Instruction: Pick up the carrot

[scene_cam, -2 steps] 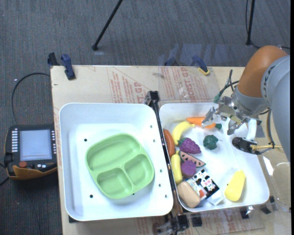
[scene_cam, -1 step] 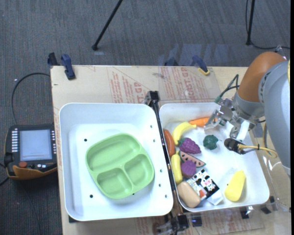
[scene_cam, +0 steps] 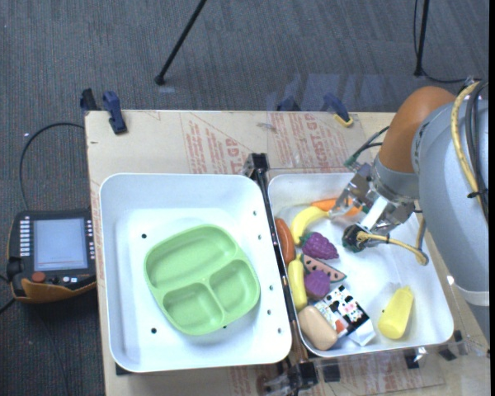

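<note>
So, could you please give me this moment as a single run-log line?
gripper: low in right bin, over carrot | grasp: unconfirmed | carrot: at bin's far wall, beside banana | green tray: left bin

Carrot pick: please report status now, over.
Gripper low in right bin, at the carrot. Carrot lies at bin's far side, grasp unconfirmed. Banana touches carrot's near side; purple grapes close by.

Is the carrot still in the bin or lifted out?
In: the carrot lies in the right bin, partly hidden under the gripper.
</note>
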Motion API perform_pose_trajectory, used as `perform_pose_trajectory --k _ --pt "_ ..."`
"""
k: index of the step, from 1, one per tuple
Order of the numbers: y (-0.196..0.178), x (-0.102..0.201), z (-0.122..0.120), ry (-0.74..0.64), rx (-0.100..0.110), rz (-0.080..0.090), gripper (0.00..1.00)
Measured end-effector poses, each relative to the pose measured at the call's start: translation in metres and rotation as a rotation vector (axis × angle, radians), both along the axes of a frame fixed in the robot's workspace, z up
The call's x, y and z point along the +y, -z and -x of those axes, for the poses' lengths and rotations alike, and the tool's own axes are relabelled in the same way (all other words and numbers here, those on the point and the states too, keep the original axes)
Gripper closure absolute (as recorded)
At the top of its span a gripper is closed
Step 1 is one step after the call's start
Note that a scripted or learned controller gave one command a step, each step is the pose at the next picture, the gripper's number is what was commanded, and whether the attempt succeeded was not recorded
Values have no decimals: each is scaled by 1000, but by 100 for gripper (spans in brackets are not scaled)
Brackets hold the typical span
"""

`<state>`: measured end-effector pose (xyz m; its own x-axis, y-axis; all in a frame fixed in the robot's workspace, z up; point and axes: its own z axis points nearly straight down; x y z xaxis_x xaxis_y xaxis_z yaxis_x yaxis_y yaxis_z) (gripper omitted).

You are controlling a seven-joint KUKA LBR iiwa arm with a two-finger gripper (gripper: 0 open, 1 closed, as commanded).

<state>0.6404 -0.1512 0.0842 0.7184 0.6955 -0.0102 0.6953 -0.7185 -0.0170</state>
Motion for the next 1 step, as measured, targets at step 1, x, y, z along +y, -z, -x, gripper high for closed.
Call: perform_pose_trajectory --k 1 --pt "-10 1 -1 -5 -1 0 100"
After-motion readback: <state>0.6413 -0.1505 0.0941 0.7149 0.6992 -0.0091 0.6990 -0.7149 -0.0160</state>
